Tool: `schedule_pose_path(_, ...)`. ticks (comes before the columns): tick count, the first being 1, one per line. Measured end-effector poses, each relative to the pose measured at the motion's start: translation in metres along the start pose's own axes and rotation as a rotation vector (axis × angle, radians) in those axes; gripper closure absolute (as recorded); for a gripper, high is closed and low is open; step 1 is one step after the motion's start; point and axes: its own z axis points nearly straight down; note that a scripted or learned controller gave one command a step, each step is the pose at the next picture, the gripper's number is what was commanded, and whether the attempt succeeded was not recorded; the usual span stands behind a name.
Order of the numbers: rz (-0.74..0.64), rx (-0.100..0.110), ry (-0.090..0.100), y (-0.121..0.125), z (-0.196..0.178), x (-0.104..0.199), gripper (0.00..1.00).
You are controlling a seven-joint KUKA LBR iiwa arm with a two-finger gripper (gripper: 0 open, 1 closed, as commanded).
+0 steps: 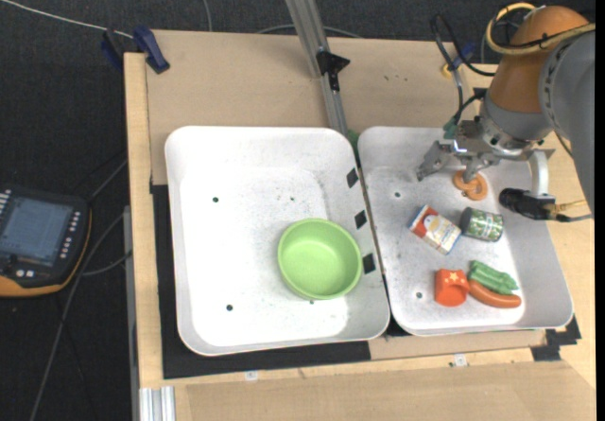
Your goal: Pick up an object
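Observation:
My gripper [452,164] hangs over the back part of the right bin [406,310], its fingers spread open with nothing between them. Just in front of it, to the right, a small orange round object [470,186] lies on the bin floor. Nearer the front are a red and white carton [435,228] and a dark green can [482,224] on its side. A red toy piece [451,287] lies beside an orange and green vegetable toy [493,285] at the bin's front right.
In the left bin [217,220], a light green bowl [319,258] sits at the front right. A metal pole [307,22] slants across the bench behind the bins. A handheld pendant [38,239] lies off the bench at the left.

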Motion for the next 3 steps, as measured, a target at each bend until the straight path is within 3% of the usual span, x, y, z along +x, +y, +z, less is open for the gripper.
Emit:
schedule_pose_path(1,-0.001,-0.006,-0.001,0.002,-0.014,0.0,1.0)
schedule_pose_path(3,-0.001,-0.011,-0.002,0.004,-0.121,0.002,1.0)
